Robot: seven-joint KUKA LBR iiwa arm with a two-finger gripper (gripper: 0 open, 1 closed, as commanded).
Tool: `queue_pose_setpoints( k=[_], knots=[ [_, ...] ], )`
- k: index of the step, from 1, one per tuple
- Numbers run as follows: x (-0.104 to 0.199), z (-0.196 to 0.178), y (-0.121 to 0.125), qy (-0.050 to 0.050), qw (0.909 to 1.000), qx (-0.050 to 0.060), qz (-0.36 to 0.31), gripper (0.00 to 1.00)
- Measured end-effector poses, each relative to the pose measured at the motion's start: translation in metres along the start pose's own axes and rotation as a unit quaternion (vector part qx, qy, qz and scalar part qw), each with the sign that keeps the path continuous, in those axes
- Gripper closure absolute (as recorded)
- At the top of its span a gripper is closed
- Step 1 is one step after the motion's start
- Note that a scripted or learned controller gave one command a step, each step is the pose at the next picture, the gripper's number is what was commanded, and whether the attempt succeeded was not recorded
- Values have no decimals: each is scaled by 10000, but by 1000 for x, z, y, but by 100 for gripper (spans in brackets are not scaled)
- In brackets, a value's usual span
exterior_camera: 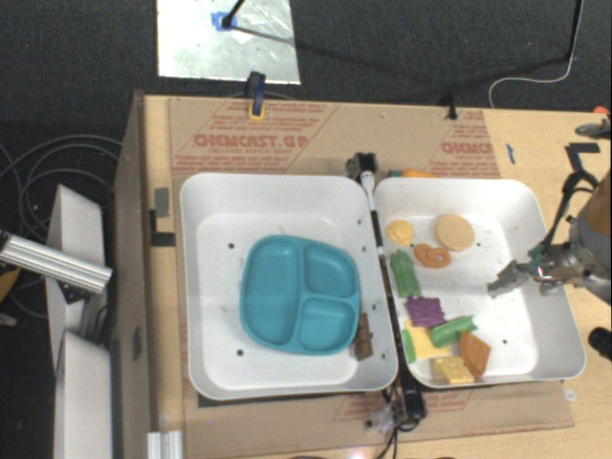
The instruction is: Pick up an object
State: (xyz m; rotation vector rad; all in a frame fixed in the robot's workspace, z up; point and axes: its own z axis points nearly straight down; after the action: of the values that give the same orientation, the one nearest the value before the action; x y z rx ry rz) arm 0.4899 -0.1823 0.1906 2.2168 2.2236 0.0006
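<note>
My end effector [499, 285] sits over the right bin [550, 256], toward its right side, above bare white floor, with my wrist reaching in from the right edge of the view. From this angle I cannot tell how it is set, and I see nothing caught in it. The things I could pick lie to its left, gathered along the left part of that same bin. Near the back are a round tan cookie [455, 231] and, just left of it, a small pale yellow piece [399, 231]. Just in front of those lies a brown pretzel [432, 255], and beside the bin's left wall a green pickle-like piece [405, 274] lies lengthwise. Further forward is a purple bunch [426, 310], with a green bean-shaped piece [452, 330] touching its front right side and a yellow block [419, 342] just to the left of that. At the front corner lie an orange wedge [474, 354] and a pale yellow cheese cube [453, 370], close together. All of them are apart from my end effector, the green bean-shaped piece and the orange wedge being the nearest. The left bin [210, 256] holds a teal divided plate [299, 295] with three compartments, and a small brown piece [363, 338] lies by its right wall. Both bins rest on the cardboard-covered tabletop [249, 132].
</note>
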Motion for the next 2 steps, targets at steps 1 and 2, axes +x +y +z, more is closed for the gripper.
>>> queue_pose_setpoints(
  k=[1,2],
  knots=[
    [91,69,57,27,10000,9,-55,0],
    [62,99,141,-11,10000,-42,-16,0]
  ],
)
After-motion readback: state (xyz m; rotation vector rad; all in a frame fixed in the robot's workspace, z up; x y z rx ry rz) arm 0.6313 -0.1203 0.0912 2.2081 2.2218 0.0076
